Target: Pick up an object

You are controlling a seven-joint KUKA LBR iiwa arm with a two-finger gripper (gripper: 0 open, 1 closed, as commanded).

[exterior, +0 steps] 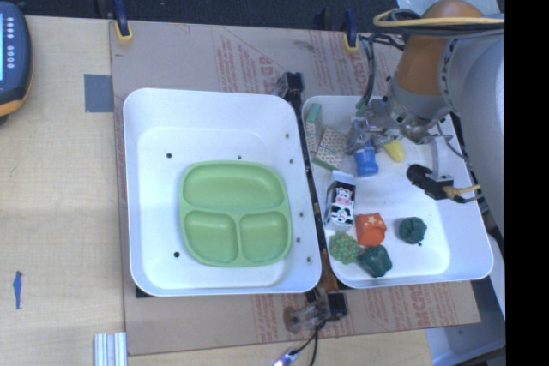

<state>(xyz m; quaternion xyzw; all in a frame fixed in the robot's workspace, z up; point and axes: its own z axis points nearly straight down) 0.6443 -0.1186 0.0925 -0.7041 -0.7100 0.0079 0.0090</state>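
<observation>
- Far L edge of bench: dark device w/ orange trim, partly cut off by the frame; grey tape square just R of it.
- Left bin: holds a green 3-compartment plate, lying flat, roughly centre.
- Right bin: touching the left bin along their shared edge (all the small stuff is in here).
- Its L side, top to bottom: small teal piece, patterned pad, cow-print carton, bumpy light-green item.
- Just R of the carton: orange-red block; a dark-green lump below it, touching or nearly touching the bumpy item.
- Gripper: over the upper-middle of the right bin, pointing down. Can't tell how far open it is, or whether it has hold of anything.
- Blue obj: right under the gripper, touching or nearly so; held or just lying in the bin, can't tell.
- Yellow piece: just R of the blue obj.
- Dark-green ball: lower R, apart from the rest.
- Arm: orange band, comes in from the R over the bin's top corner.
</observation>
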